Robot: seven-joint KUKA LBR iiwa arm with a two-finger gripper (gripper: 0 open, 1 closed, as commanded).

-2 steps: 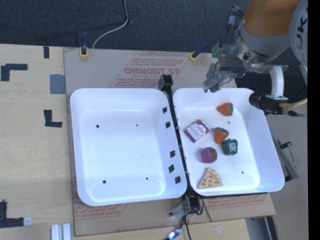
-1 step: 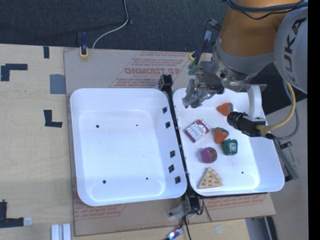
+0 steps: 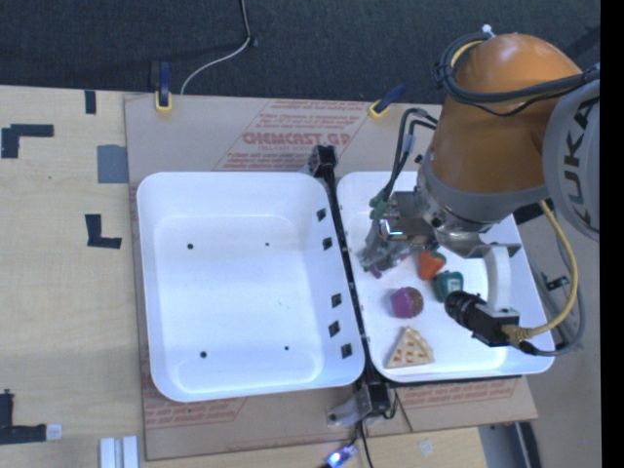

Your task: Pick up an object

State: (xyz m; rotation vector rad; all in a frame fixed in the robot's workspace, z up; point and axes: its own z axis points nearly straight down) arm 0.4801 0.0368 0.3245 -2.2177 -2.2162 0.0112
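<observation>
My gripper (image 3: 382,252) hangs low over the left part of the right bin (image 3: 458,364), near the divider between the bins. Its fingertips are too blurred to judge. Just to its right lie an orange-red piece (image 3: 430,260) and a teal object (image 3: 448,284), both partly under the wrist. A purple round object (image 3: 407,302) sits below the gripper, apart from it. Further toward the front lies a triangular pizza-slice toy (image 3: 409,349). The arm's orange band hides the back of the right bin.
The left bin (image 3: 166,261) stands beside the right one, with a black clip rail (image 3: 336,261) between them. A black cable connector (image 3: 478,318) hangs off the wrist over the right bin. Cardboard underlies both bins.
</observation>
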